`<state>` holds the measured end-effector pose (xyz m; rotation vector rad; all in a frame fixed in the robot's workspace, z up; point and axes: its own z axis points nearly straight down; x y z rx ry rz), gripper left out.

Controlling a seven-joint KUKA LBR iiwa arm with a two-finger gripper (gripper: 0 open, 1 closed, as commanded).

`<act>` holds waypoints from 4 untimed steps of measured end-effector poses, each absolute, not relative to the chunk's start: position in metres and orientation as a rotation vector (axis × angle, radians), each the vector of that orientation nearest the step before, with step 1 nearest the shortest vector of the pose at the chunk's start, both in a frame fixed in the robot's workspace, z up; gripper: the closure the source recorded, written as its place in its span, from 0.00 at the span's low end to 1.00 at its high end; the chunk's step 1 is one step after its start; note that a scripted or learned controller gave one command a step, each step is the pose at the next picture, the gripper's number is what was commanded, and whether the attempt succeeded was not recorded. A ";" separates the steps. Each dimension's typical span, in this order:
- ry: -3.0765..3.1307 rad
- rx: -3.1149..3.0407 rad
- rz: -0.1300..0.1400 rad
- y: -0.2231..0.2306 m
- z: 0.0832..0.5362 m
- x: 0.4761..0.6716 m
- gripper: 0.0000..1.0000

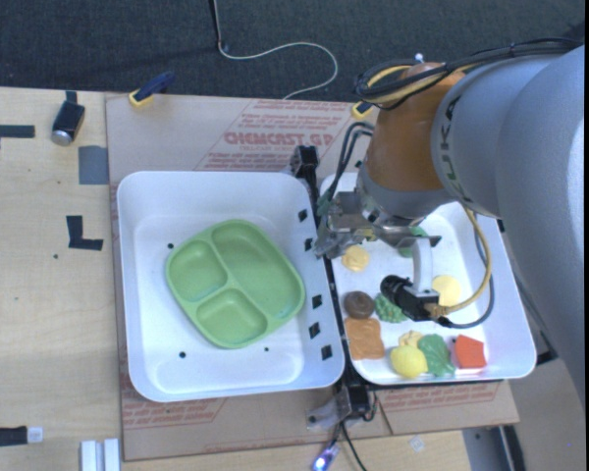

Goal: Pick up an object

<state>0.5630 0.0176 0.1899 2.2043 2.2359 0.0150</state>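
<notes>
Two white bins are set side by side on a sheet of cardboard (265,135). The left bin (137,263) is occupied by a green divided plate (236,281), which is laid flat and turned at a slant about its middle. The right bin (506,302) is reached by the grey arm (510,135) with its orange band, and the gripper (339,235) is lowered over that bin's left edge, towards the far corner. Whether it is spread or pressed together cannot be told. The objects to be picked are gathered in the right bin. A pale yellow round piece (354,259) is found just beside the gripper. A brown disc (359,304) lies nearer along the left edge, and an orange square (364,340) is placed by the near left corner. Along the near edge a yellow lump (408,359), a green piece (435,353) and a red block (469,353) are lined up close together. A second yellow piece (447,288) is seen near the middle of the bin, and a dark green piece (388,311) is set just beside the brown disc.
</notes>
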 end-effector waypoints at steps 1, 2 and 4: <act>2.216 2.214 0.012 -0.008 0.306 0.563 1.00; 2.226 2.208 0.015 0.051 0.410 0.555 1.00; 2.223 2.223 -0.004 0.104 0.342 0.491 1.00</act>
